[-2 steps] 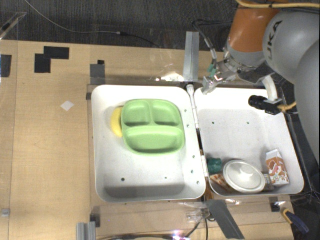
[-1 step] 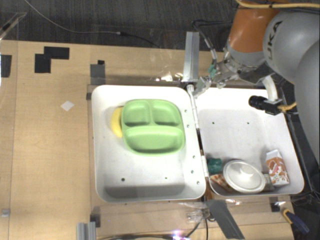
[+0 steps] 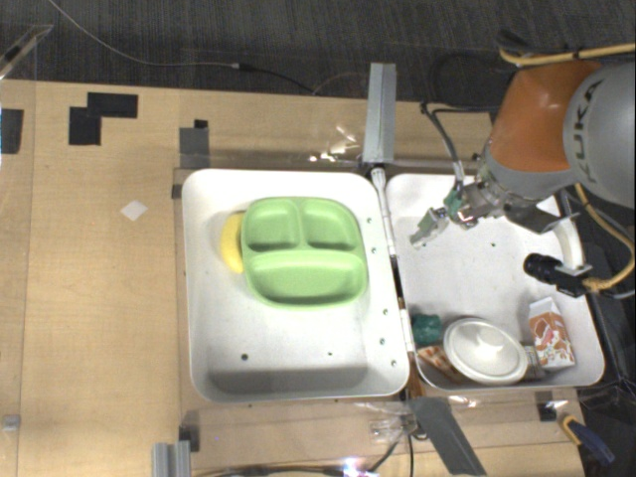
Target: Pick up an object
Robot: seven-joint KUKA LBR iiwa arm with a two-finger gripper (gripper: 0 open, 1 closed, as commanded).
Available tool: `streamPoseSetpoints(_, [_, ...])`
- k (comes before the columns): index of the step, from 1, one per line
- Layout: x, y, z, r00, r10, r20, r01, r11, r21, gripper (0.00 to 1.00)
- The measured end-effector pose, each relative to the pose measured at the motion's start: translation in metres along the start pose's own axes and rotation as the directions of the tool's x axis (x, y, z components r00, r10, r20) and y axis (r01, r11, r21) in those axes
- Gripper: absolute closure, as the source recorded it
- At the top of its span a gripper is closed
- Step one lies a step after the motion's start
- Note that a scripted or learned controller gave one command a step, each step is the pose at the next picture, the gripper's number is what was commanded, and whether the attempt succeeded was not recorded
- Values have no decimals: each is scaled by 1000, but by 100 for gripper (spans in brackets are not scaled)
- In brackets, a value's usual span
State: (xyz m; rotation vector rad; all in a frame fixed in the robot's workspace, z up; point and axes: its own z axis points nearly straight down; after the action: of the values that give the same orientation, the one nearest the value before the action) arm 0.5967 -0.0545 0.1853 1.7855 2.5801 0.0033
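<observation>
— Where's the hand [image 3: 429, 229]?

— Over the upper part of the right white bin [image 3: 497, 266], above bare floor; whether it's spread or pressed together, I can't tell.

— And things to pick?

— Along that bin's near edge: a round silver metal lid [image 3: 485, 350], a small red-and-white carton [image 3: 551, 334], a dark green piece [image 3: 427, 326]. The left white bin [image 3: 288, 366] has a green divided plastic tray [image 3: 302, 249] lying over a yellow object [image 3: 231, 243].
</observation>
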Motion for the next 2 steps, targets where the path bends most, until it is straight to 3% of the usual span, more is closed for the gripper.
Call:
streamPoseSetpoints(1, [10,56,-1,1000,32,0,-32,1000,-2,0])
streamPoseSetpoints(2, [33,4,0,998,63,-1,-63,998,0,0])
